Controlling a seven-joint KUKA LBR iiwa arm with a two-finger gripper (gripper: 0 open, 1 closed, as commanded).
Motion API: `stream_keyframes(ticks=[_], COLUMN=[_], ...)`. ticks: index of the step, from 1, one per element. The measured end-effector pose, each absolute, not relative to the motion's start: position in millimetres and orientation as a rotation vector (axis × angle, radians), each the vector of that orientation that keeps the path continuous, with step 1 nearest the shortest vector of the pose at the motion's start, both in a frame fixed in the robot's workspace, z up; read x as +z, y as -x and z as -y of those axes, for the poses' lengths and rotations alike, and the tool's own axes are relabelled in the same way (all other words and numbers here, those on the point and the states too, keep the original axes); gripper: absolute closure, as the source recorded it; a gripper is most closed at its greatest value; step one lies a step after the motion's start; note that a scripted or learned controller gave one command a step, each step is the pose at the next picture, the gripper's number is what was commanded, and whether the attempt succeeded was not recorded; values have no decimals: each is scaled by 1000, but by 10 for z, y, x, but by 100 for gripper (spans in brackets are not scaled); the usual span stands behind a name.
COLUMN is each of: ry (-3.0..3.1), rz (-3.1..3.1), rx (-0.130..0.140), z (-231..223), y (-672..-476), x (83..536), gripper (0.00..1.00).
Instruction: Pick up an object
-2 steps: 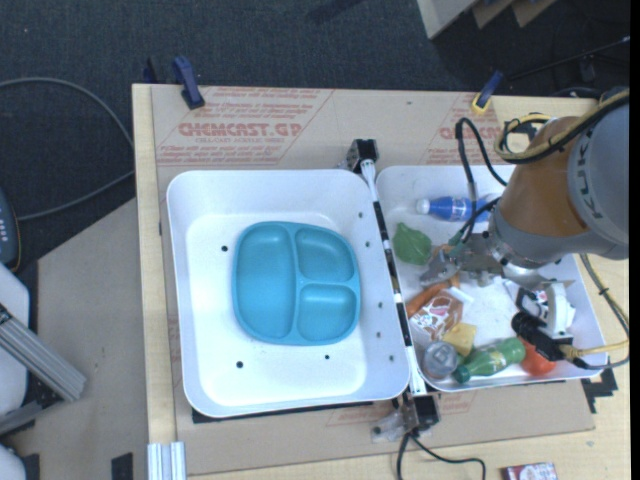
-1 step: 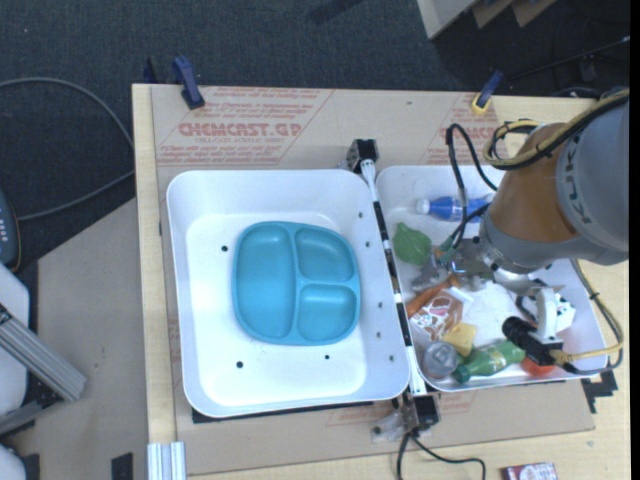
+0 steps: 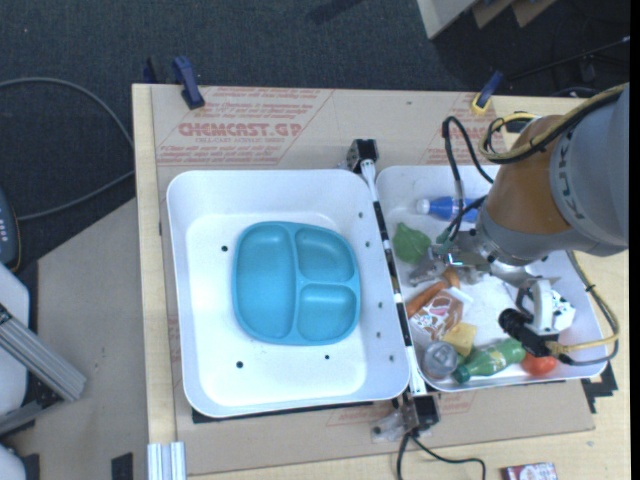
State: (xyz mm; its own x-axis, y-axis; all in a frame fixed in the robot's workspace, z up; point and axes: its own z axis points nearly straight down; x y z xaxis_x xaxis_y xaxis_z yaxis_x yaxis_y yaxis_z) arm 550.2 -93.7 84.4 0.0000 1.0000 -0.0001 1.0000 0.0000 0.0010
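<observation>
My gripper is low in the right bin, near its left side, with the grey arm and its orange band above it. Just left of the gripper lies a green object. An orange carrot-like piece and a printed snack packet lie directly below it. A blue-and-white bottle rests at the far side of the bin. I see nothing held in the gripper.
Along the right bin's near edge lie a clear cup, a yellow piece, a green bottle and a red piece. The left bin holds a blue divided plate.
</observation>
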Motion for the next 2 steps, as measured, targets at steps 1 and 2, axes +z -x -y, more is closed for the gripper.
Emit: stream_keyframes(ticks=[1,2], ry=[-2223,-2221], rz=[-2223,-2220], rx=[-1,1], z=[928,964], y=[-5359,-5611], x=[843,845], gripper=[0,0])
